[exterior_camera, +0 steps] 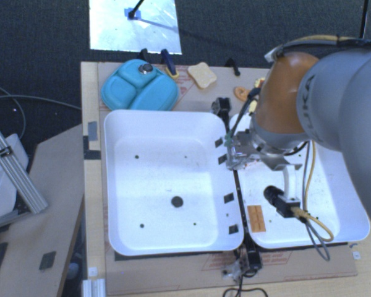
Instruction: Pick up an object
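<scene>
Gripper (242, 156) hangs low at the left wall of the right bin (341, 220); I cannot tell how wide it stands. The likeliest target is the orange piece (255, 218) lying just nearer. Centre over it, clear of the wall, before descending.

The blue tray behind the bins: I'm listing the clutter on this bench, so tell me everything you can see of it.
The blue tray looks like light blue moulded plastic with rounded corners, divided into compartments by raised ridges. A small round grey object sits near its far edge. It lies flat on the bench, just behind the left bin, its near edge at or slightly over that bin's far rim. A dark blue object lies close by its right side.
</scene>
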Available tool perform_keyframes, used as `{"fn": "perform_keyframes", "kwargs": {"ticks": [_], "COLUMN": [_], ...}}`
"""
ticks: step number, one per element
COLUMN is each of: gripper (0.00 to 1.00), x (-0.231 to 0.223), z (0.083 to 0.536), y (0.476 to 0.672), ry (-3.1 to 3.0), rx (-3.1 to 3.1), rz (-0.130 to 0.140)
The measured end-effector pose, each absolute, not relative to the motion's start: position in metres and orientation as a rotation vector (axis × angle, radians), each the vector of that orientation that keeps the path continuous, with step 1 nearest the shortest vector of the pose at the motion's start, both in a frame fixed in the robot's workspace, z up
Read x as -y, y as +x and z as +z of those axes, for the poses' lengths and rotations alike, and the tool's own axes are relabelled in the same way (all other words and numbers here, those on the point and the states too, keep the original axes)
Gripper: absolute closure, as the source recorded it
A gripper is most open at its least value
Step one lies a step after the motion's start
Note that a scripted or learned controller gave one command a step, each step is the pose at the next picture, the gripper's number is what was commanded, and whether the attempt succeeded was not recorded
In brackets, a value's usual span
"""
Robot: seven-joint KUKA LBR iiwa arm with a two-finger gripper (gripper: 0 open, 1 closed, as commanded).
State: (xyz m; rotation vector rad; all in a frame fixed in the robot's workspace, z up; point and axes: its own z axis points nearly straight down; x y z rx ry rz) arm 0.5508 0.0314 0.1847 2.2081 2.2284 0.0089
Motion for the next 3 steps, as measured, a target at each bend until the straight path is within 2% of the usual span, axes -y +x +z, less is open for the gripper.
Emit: {"fn": "perform_keyframes", "kwargs": {"ticks": [1,2,3], "gripper": [1.00,1.00,1.00], "x": [-0.027,-0.056,0.023], "z": [0.185,0.184,0.185], "y": [0.624,0.576,0.603], "ry": [2.210,2.216,2.223], "rx": [-2.224,-2.230,-2.212], "rz": [0.009,-0.001,0.001]}}
